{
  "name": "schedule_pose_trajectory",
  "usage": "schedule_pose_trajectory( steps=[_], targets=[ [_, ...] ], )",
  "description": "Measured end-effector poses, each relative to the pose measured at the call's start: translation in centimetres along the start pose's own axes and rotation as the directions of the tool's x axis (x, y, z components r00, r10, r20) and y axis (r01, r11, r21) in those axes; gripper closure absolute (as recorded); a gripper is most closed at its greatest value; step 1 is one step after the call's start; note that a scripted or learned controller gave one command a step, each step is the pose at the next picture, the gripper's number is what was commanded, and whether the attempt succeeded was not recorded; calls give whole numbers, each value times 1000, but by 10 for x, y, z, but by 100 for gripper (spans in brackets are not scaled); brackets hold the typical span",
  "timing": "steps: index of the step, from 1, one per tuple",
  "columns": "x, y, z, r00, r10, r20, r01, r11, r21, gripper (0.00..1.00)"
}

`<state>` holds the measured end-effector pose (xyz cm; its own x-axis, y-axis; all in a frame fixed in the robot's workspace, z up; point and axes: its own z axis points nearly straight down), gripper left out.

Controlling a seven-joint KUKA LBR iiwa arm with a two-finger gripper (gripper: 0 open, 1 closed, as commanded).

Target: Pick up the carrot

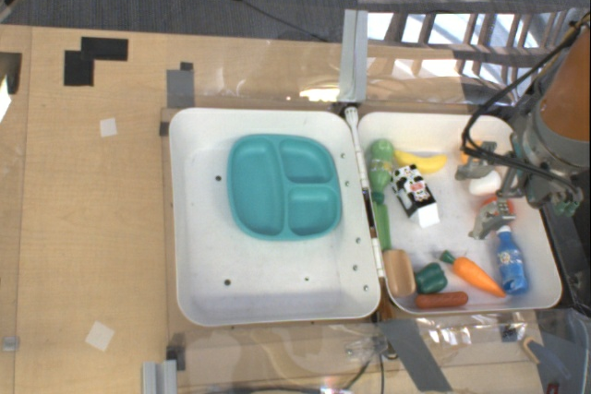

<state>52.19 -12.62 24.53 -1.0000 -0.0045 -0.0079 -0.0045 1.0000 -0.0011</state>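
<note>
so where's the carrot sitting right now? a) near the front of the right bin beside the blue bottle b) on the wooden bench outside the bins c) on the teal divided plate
a: the carrot lies low in the right bin, just left of the blue bottle.

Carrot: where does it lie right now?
The orange toy carrot with a green top lies in the right white bin, near its front edge, between the green toy pepper and the blue bottle.

The grey arm point(554, 138) reaches in from the right, orange band above the wrist, its gripper point(489, 219) hanging low and pointing down-left; finger spacing is unclear.
</note>
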Motion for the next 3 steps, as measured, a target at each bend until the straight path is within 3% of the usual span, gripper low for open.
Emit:
schedule_pose_trajectory(
  steps=[1, 2, 3],
  targets=[
    [9, -26, 150, 984, -179, 1, 179, 984, 0, 0],
    [5, -23, 138, 982, -187, 11, 187, 982, 3, 100],
    [-26, -22, 27, 965, -262, 11, 262, 965, 6, 100]
  ],
)
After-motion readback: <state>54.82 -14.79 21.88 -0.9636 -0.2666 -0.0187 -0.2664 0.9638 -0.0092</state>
